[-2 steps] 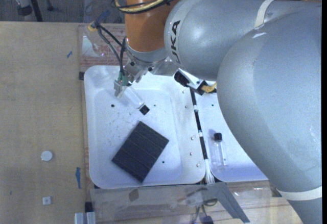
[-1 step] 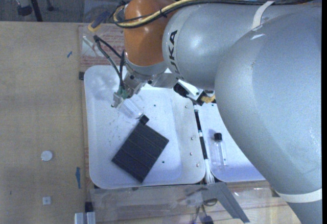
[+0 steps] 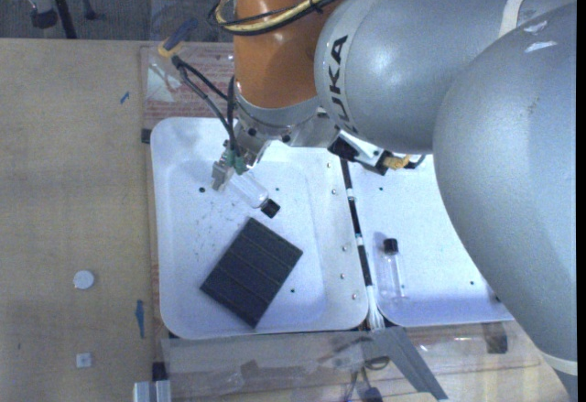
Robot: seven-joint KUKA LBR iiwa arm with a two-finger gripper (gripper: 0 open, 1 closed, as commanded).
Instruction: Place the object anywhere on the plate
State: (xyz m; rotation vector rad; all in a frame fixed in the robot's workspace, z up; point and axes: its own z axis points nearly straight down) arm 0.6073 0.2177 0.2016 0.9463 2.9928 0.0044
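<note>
Arm (image 3: pixel 412 70) comes in from the right of the frame and covers the upper right, with its orange band (image 3: pixel 275 43) at top centre. A yellow cable (image 3: pixel 302 11) runs across the band.

Gripper (image 3: pixel 222 173) is over the upper left part of the left bin (image 3: pixel 174 208), tip pointing down toward the bin floor. I cannot tell from this angle whether it is spread or pressed together; the tip is small and partly lost against the white. I see nothing held in it.

Clear vial (image 3: pixel 256 200), black cap toward the lower right, lies on the floor of the left bin just right of and below the gripper tip. It is near the tip but apart from it. I take this for the task's object, though the clear body is faint against the bin.

Dark plate (image 3: pixel 252 270) is square and ridged, turned like a diamond, and lies flat in the lower middle of the left bin. Its top corner is just below the vial's cap, and the two are not touching.

Second vial (image 3: pixel 392 265) has its black cap toward the top and lies in the right bin (image 3: pixel 439 290), lower centre-right of the frame.

A small white disc (image 3: pixel 83 279) lies on the bench (image 3: pixel 64 162), left of the bins.
</note>
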